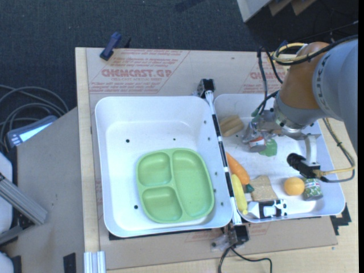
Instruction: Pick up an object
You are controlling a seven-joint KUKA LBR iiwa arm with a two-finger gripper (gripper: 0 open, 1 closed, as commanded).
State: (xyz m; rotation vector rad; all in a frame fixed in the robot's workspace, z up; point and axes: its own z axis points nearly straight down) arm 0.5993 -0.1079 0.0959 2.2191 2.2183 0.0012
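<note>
The arm comes in from the right and its gripper [257, 140] hangs low over the middle of the right bin [330, 206]. A small green object [269, 148] lies right at the fingertips, touching or nearly so. Around it in that bin lie a tan block [230, 125], an orange carrot [238, 170], a yellow banana-like piece [239, 193], a brown bread slice [263, 188], an orange ball [293, 186], a small green-labelled can [312, 190] and a black-and-white toy [269, 209].
The left bin [114, 129] holds a green three-compartment plate [173, 184]. A black divider clamp [206, 86] sits between the bins. Cables trail off the arm at the right, and a blue clip [110, 46] lies on the cardboard at the back left.
</note>
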